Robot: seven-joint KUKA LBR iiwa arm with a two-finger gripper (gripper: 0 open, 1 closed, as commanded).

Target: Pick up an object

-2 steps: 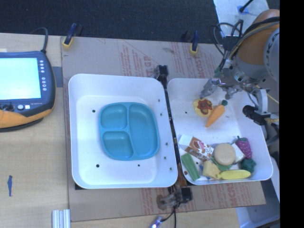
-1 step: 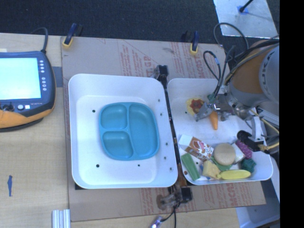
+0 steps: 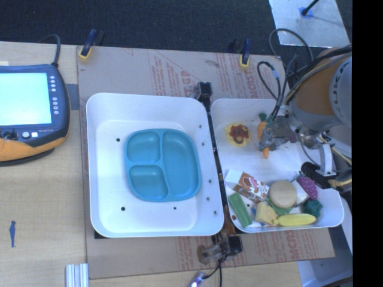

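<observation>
My gripper (image 3: 267, 140) reaches in from the right, low over the upper middle of the right bin (image 3: 251, 109). Its dark fingers cross the middle of a small orange carrot (image 3: 266, 153) and are shut on it. The carrot's leafy top shows above the fingers and its orange tip below them. A round yellow and red toy (image 3: 238, 134) lies just left of the gripper, apart from it. Several more toys are piled along the bin's front edge: a printed carton (image 3: 250, 187), a tan bun (image 3: 283, 194), a purple eggplant (image 3: 307, 188) and a yellow piece (image 3: 295, 220).
The left bin (image 3: 102, 160) holds a blue divided plate (image 3: 163, 164). A control pendant with a screen (image 3: 27, 109) sits on the bench at far left. Cables (image 3: 281, 58) loop behind the right bin, beside the arm's orange band (image 3: 314, 94).
</observation>
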